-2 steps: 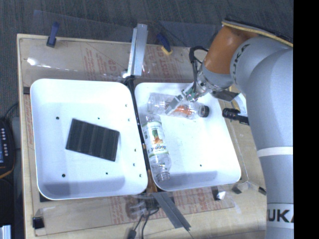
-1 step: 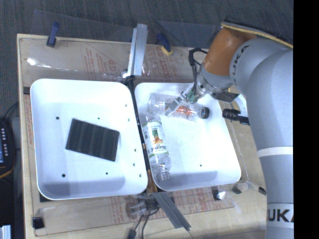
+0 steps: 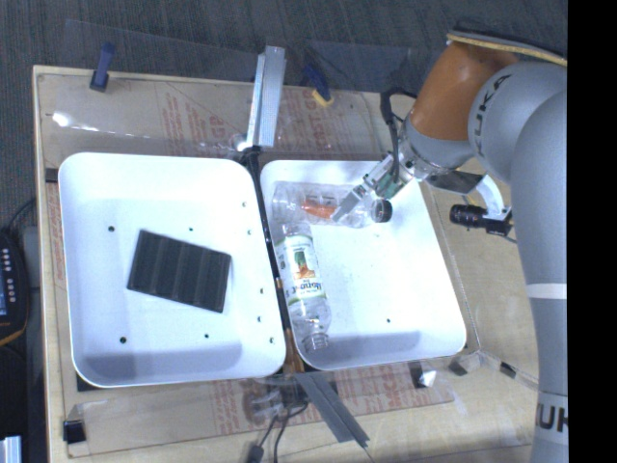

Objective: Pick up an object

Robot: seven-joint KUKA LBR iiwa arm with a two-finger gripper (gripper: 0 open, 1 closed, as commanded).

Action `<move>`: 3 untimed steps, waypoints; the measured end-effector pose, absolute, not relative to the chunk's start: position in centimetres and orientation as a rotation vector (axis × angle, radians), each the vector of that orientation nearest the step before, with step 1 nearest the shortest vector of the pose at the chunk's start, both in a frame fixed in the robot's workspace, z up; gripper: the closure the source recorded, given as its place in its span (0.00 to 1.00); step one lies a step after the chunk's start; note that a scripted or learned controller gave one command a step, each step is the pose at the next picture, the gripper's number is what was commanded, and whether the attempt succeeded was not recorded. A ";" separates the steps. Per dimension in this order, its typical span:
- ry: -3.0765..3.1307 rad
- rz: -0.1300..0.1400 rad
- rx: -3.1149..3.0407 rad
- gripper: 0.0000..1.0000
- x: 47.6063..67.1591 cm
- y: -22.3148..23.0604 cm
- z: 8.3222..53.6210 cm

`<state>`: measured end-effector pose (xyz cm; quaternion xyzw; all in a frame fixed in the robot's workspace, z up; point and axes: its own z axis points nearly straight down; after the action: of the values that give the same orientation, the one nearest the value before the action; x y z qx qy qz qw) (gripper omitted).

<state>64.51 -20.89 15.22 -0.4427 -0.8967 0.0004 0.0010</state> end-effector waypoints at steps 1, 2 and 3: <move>-2.814 0.001 -1.390 0.00 64.5 -20.9 15.2; -2.807 0.004 -1.403 0.00 65.6 -21.0 12.6; -2.840 0.007 -1.329 0.00 65.5 -21.1 9.8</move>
<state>65.51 -21.09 9.81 -0.4238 -0.9057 0.0024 0.0029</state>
